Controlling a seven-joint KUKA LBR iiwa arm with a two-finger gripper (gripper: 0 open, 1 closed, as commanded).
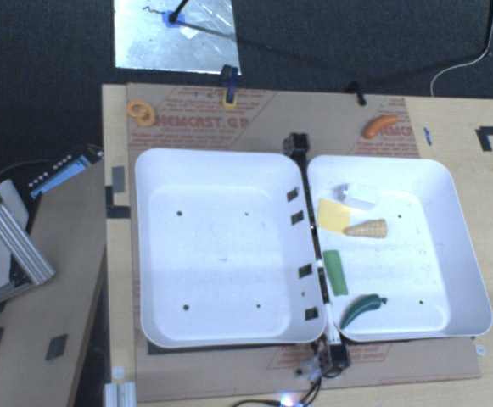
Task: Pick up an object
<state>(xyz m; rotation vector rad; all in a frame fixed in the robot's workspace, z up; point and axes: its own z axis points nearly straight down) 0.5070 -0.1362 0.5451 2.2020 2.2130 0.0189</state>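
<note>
Several small objects lie in the right bin (450, 227), toward its left side. A yellow wedge (333, 216) sits next to a tan cone (366, 228). Just above them is a clear or white piece (355, 197). Lower down lies a light green block (335, 272), and below it a dark green pepper (361, 309) near the bin's front wall.
The left bin (221, 244) stands beside the right one, joined by black clips along the shared wall. On the cardboard behind the bins lie an orange ring (142, 112), a yellow-blue clamp (228, 87) and an orange sausage shape (379, 126).
</note>
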